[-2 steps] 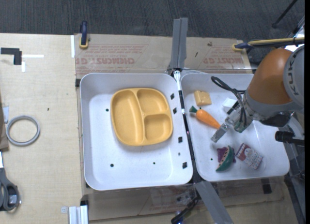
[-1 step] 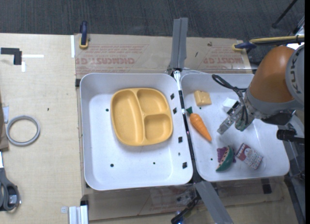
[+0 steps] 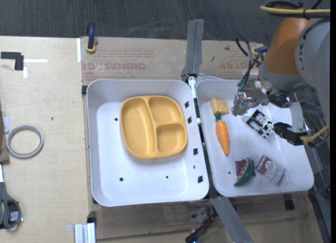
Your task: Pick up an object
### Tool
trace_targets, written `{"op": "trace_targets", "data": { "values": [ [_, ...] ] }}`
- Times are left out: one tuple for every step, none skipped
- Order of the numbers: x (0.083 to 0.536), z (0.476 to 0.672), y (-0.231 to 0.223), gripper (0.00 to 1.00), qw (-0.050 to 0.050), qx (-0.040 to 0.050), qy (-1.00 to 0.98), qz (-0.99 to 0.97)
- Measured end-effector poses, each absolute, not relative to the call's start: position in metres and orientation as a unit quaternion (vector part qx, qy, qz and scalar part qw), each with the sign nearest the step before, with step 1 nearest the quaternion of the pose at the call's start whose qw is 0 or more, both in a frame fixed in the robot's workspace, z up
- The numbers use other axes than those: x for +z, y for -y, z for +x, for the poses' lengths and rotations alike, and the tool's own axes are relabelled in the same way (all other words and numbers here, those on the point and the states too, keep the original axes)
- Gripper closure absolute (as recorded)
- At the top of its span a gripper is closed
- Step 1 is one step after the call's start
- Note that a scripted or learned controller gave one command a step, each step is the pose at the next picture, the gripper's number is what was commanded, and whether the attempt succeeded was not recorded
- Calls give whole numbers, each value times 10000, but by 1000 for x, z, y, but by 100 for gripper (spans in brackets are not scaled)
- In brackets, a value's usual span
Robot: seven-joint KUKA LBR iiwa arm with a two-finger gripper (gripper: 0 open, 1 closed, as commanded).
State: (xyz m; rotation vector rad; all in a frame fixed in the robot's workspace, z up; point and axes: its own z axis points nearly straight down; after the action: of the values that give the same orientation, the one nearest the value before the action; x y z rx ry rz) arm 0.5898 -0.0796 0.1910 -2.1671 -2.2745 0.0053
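Over the right bin the gripper hangs near the carrot — finger state unclear.

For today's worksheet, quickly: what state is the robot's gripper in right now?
Gripper: cannot be told; it sits low in the right bin, near the yellow block.

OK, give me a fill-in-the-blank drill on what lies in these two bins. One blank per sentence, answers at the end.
1. The yellow divided plate lies in the ___ bin of the camera view.
2. The plate has ___ compartments.
3. The orange carrot lies in the right bin, its green top pointing toward the ___ block next to it.
4. The gripper hovers over the ___ bin.

Answers: left; three; yellow; right
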Motion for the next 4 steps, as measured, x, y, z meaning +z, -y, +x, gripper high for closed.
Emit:
{"op": "trace_targets", "data": {
  "values": [
    [191,590,80,0,0,18,7239,-6899],
    [91,581,96,0,2,16,6946,-7194],
    [191,576,11,0,0,20,5603,-8283],
    [190,532,89,0,8,26,5112,-8595]
  ]
}}
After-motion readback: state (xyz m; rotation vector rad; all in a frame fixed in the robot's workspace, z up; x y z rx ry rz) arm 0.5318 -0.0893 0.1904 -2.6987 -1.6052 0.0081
